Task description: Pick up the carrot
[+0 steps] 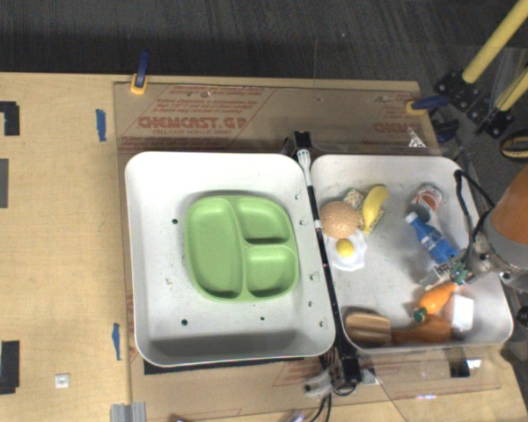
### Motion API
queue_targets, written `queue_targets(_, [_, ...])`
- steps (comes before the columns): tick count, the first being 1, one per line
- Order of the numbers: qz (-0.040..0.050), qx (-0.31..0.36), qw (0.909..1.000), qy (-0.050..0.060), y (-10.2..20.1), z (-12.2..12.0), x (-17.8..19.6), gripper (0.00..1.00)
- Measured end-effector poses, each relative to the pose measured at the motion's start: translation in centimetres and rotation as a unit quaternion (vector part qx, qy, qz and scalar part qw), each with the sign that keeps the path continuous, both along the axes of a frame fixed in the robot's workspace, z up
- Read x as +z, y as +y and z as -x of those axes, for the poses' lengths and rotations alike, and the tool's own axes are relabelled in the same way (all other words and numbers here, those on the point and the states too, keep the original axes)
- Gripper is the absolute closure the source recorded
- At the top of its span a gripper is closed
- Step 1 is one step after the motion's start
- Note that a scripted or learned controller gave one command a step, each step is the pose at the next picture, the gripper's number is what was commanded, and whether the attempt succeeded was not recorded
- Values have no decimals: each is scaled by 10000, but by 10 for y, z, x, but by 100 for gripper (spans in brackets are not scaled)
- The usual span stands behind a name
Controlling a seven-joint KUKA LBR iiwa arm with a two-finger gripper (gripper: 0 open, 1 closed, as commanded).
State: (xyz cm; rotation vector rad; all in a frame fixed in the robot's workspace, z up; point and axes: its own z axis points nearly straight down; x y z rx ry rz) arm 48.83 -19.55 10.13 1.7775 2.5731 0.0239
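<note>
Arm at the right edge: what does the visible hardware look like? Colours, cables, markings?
The arm shows a rounded orange band over a grey section beneath. A thin black cable loops along it above the right bin. Near the wrist sits a small green part, likely a circuit board. No readable markings.

You've got an orange carrot (436,298) in the white right bin (396,244); pale-green divided tray (242,246) in the white left bin (154,236); yellow banana (373,207).
</note>
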Motion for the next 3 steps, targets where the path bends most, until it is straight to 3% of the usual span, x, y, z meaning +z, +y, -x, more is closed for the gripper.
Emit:
queue_targets(1, [-2,-3,10000,9,0,1,-1,0])
queue_targets(2, [12,-9,10000,-27,-1,-1,9,100])
queue_targets(3, [9,-11,10000,-22,0,-1,9,0])
